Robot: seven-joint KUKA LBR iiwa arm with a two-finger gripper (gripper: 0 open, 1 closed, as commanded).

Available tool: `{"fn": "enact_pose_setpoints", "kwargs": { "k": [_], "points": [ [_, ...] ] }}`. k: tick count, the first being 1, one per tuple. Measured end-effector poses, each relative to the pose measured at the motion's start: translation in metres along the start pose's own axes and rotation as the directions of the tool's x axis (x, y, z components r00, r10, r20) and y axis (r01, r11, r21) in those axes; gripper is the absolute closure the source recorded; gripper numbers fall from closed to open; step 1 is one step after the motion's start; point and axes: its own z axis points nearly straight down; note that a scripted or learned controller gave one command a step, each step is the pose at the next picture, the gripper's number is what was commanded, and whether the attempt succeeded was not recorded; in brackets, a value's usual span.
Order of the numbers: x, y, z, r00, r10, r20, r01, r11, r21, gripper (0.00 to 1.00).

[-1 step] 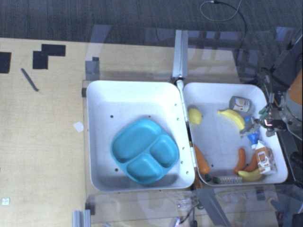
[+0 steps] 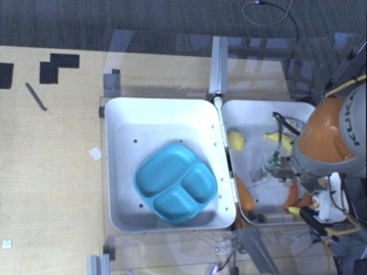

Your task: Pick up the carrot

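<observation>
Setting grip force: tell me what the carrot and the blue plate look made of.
Carrot: probably plastic or rubber, a toy; its orange is even and smooth, with no roots or blemishes. Blue plate: likely moulded plastic, semi-matte; uniform colour, rounded compartment walls, soft highlights.

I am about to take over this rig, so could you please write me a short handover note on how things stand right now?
Tool: low inside the right bin, near its middle; whether it is open or shut cannot be told from here, and nothing is seen in it.
Carrot: lying against the right bin's left wall, near the front corner, apart from the tool.
Also there: a yellow lemon by the divider; a blue divided plate in the left bin.
Done: arm is down in the correct bin.
Left: move to the carrot, grasp it, lift.
</observation>
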Motion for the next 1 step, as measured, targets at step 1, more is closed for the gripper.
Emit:
{"fn": "enact_pose_setpoints", "kwargs": {
  "k": [1],
  "points": [
    [0.0176,-0.0065,0.0001,0.997,-0.082,-0.001,0.082,0.997,0.000,0.00]
  ]
}}
